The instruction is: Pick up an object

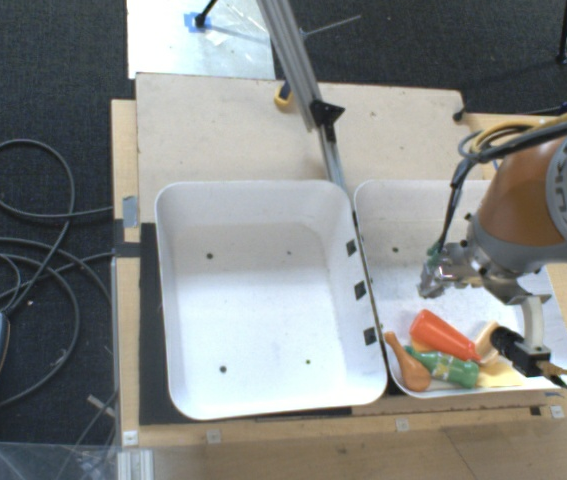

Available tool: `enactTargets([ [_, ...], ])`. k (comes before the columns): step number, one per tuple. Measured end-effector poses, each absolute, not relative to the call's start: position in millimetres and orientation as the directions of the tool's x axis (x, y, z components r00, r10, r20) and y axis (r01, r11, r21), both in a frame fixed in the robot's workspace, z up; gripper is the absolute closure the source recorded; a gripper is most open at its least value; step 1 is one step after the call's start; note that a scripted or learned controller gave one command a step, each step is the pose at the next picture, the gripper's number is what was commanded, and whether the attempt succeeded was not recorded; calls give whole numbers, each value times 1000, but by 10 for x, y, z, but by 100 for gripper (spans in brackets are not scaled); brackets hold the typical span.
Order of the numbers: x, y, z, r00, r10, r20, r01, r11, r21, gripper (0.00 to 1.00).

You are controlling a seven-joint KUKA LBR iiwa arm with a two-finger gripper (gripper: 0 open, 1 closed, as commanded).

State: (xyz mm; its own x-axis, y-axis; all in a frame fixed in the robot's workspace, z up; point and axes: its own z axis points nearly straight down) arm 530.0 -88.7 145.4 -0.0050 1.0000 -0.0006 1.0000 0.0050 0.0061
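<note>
The right bin (403, 228) holds a small heap of toys at its near end. An orange cone-shaped piece (443, 334) lies on top. Below it is a green piece (447, 368), and a tan and orange piece (410, 365) lies against the bin's left wall. A pale yellow piece (495, 366) pokes out at the right of the heap. My gripper (436, 276) hangs over the middle of the right bin, just above and left of the orange piece. Nothing shows in its grasp. The grey and orange arm (533, 208) covers the bin's right side.
The left bin (253, 298) sits beside the right one, the two sharing a raised divider (360, 288). A slanted metal pole (293, 58) comes down from the top to the divider's far end. A black fitting with cables (516, 350) hangs off the arm near the heap.
</note>
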Motion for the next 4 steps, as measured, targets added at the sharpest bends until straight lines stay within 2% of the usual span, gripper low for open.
enactTargets([
  [1, 5320, -890, 1992, -6, 1000, -1, 1000, 6, 7, 100],
  [3, 5715, 135, 1953, -12, 1000, 2, 1000, 12, 3, 100],
  [4, 5905, 649, 2144, -11, 1000, 3, 1000, 11, 4, 100],
])
